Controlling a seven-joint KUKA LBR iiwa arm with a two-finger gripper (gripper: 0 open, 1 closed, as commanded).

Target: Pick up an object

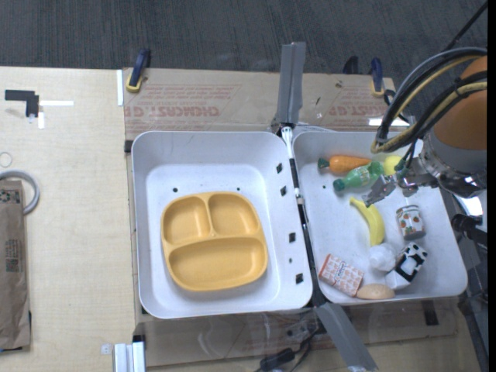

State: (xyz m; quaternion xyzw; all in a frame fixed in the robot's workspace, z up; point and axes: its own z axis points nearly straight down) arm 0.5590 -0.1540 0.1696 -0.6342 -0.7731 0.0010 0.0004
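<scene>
The right bin [446, 285] holds the loose objects. An orange carrot [349, 162] and a green bottle [356, 179] lie at its far side, with a small yellow piece [392, 163] next to them. A banana [372, 220] lies in the middle. A small can [410, 222] stands to the banana's right. A black-and-white toy [411, 261], a red-and-white packet [342, 274] and a tan lump [376, 291] sit near the front. My gripper [391, 191] hovers between the green bottle and the can, open, with nothing between its fingers.
The left bin [147, 208] holds a yellow divided plate [215, 240]. A raised divider [293, 200] separates the two bins. The arm and its cables cover the right bin's far right corner. A brown bag [12, 262] lies on the bench at far left.
</scene>
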